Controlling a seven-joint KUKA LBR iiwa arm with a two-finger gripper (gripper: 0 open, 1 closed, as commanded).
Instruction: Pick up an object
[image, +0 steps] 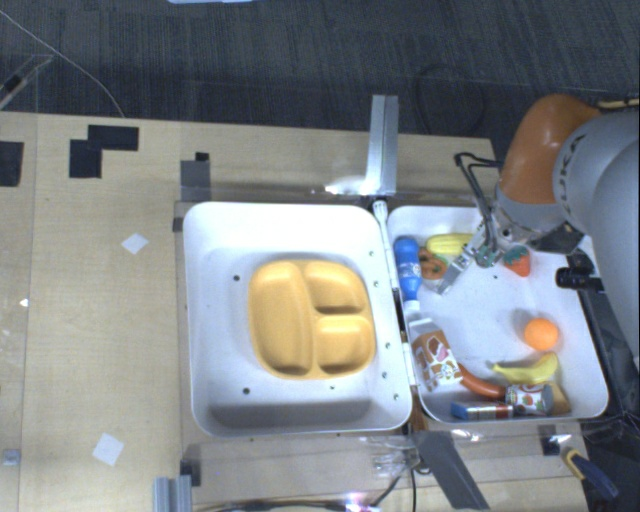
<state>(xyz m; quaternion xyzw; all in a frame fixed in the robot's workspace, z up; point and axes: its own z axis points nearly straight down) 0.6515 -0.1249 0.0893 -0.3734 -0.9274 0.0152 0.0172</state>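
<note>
While the gripper (478, 254), grip unclear, hovers over toys, the left bin (215, 300) holds a yellow tray (305, 315).

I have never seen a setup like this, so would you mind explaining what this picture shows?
One camera looks down at a slant on a bench with two shallow white bins. The grey arm with the orange band, entering from the right, is a robot. Its gripper is low in the right bin, near a yellow item and a blue bottle. That bin also holds an orange ball, a banana and small packages. The left bin holds a yellow divided tray. Nothing is visibly held.
</note>
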